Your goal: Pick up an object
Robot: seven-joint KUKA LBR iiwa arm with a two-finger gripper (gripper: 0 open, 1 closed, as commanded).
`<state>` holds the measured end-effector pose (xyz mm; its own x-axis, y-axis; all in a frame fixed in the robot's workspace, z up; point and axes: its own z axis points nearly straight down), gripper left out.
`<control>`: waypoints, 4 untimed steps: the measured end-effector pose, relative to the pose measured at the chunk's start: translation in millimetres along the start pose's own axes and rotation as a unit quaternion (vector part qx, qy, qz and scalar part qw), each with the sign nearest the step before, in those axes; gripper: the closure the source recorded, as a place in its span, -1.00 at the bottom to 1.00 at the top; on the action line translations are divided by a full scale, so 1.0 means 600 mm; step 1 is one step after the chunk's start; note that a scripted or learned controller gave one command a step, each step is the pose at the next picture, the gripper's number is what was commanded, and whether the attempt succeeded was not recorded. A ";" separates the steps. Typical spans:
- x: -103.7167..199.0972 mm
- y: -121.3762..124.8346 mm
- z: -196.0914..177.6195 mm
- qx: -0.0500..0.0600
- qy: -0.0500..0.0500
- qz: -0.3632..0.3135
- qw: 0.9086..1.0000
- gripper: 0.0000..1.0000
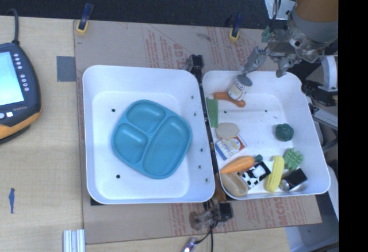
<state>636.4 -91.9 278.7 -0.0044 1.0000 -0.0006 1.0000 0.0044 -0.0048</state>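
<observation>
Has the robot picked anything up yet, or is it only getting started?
Nothing looks picked up yet. The gripper is open above the far edge of the right bin, with nothing between its fingers. Just under one fingertip lies a small jar, still resting in the bin. Closing on an object and lifting it is all left.

Smooth, slightly glossy white plastic is seen in the 2 bins, left and right. A matt blue plastic finish is shown by the divided plate. The bench top looks like pale wood, overlaid with matt printed cardboard. The gripper appears as dull grey metal.
</observation>
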 end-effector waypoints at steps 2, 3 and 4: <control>-0.009 0.035 0.311 -0.001 0.000 -0.001 1.000 -1.00; -0.105 -0.183 0.278 0.000 -0.001 0.001 1.000 -1.00; -0.001 -0.114 0.305 0.000 0.000 -0.002 1.000 -1.00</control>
<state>567.2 -92.8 96.2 -0.0078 1.0000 -0.0002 1.0000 0.0078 -0.0041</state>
